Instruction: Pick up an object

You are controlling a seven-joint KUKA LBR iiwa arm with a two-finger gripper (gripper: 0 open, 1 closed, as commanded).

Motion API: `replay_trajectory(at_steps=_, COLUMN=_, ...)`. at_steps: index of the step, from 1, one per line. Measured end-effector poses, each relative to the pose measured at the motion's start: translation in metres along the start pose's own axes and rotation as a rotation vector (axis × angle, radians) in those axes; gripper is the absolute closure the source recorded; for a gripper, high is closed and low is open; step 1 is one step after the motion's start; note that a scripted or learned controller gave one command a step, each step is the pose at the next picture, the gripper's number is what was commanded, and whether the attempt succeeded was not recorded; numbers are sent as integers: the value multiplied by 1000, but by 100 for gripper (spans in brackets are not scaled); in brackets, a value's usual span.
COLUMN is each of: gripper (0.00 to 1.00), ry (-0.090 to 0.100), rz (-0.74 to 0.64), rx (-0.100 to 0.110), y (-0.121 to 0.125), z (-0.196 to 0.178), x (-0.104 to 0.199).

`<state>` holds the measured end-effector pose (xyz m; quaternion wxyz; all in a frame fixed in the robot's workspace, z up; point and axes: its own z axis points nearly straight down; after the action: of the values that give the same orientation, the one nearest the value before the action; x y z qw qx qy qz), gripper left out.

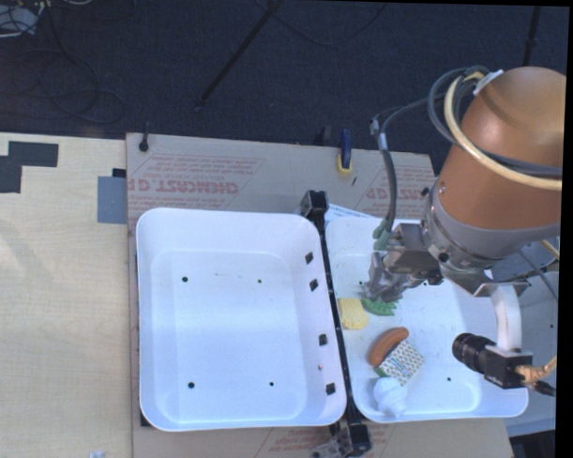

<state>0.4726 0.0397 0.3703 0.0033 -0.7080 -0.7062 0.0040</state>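
Arm: we see the gripper (386, 291) low in the right bin (450, 393), right above a green object (381, 306).
Grip: we cannot tell its state, nor whether anything is held (the wrist hides the tips).
Targets: the green object lies under the gripper; a yellow piece (353, 315) sits just beside it toward the divider; a brown sausage-shaped item (388, 343) and a checkered packet (401, 362) lie nearer the front, touching each other.
Left bin (159, 397): nothing for us there.
Doing it well: we judge the green object the likely target; we should centre over it, keep clear of the yellow piece, close fully, then lift straight up.
Risk: its low profile may slip out.
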Motion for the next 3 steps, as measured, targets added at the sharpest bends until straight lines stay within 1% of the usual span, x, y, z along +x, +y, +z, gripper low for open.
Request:
replay_trajectory(at_steps=1, gripper=100, ry=5, rz=-8, rx=-26, y=2, z=-177, x=46)
replay_trajectory(at_steps=2, gripper=100, ry=-2, rz=-11, rx=1, y=3, z=-93, x=128)
replay_trajectory(at_steps=3, gripper=100, ry=2, rz=-6, rx=-13, y=1, z=-165, x=149)
